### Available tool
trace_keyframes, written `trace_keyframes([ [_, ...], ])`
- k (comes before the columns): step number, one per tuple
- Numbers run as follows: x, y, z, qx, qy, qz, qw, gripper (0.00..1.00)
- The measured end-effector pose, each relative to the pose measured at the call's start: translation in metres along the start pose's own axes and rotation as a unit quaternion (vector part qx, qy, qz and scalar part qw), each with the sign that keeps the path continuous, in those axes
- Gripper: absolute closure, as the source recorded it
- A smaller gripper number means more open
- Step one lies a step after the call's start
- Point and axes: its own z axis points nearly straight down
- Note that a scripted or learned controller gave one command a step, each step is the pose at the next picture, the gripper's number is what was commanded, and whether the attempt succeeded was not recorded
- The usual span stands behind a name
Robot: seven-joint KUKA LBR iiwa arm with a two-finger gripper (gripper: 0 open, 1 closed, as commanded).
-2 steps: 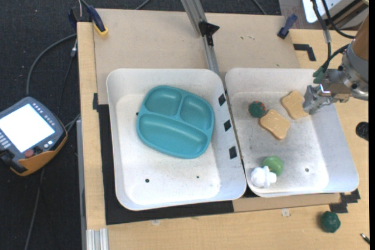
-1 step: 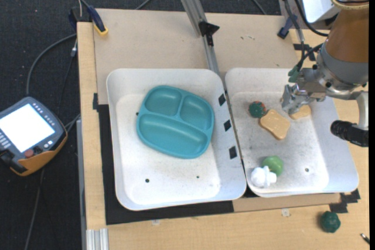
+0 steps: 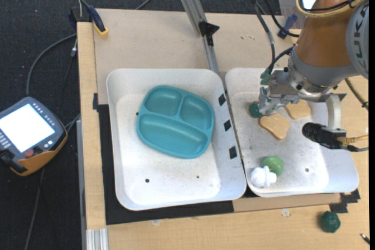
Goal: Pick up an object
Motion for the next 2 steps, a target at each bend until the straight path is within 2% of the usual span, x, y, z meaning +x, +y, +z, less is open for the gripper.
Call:
trace_keyframes([
  [1,0.055,0.0,-0.002,-0.001,0.0,-0.001,1.0,1.0],
  [2,0.102,0.008,0.017,0.0,0.0,0.0,1.0,1.0],
])
